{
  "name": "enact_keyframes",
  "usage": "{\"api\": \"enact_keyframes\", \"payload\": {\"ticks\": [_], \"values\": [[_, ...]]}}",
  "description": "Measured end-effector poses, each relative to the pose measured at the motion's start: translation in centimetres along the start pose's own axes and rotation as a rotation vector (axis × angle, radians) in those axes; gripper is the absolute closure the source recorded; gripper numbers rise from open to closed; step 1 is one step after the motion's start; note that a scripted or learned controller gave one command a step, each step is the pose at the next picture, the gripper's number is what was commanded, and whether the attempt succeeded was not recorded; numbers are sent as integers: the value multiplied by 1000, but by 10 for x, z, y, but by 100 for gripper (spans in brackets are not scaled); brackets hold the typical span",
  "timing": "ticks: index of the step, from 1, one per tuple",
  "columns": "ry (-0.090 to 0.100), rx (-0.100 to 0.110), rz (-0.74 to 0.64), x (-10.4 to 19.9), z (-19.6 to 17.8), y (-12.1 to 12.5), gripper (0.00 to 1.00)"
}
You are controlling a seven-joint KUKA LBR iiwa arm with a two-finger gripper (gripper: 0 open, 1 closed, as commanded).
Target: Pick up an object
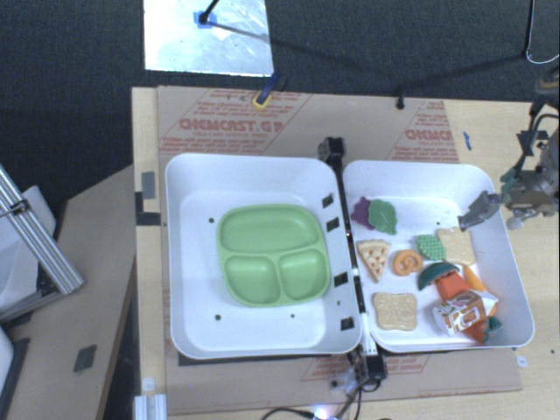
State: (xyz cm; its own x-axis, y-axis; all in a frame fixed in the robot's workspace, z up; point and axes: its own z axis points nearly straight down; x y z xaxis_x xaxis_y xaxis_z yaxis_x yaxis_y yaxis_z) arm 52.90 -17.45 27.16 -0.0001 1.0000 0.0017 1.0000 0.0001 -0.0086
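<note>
Nothing is lifted yet: the hand (484,208) hovers at the right bin (503,195) rim, finger state indeterminable, toy foods (420,278) untouched.

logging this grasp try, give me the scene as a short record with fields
left bin: holds a green divided plate
right bin: toy food, including a pizza slice, toast slice, purple grapes, green leaf, pretzel
gripper: at the right bin's upper right edge, nothing seen between its fingers
task state: no object picked up yet
</note>
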Motion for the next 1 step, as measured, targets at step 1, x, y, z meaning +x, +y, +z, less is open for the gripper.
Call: {"api": "enact_keyframes", "payload": {"ticks": [1], "values": [[-2,-10,-3,0,-6,2,0]]}}
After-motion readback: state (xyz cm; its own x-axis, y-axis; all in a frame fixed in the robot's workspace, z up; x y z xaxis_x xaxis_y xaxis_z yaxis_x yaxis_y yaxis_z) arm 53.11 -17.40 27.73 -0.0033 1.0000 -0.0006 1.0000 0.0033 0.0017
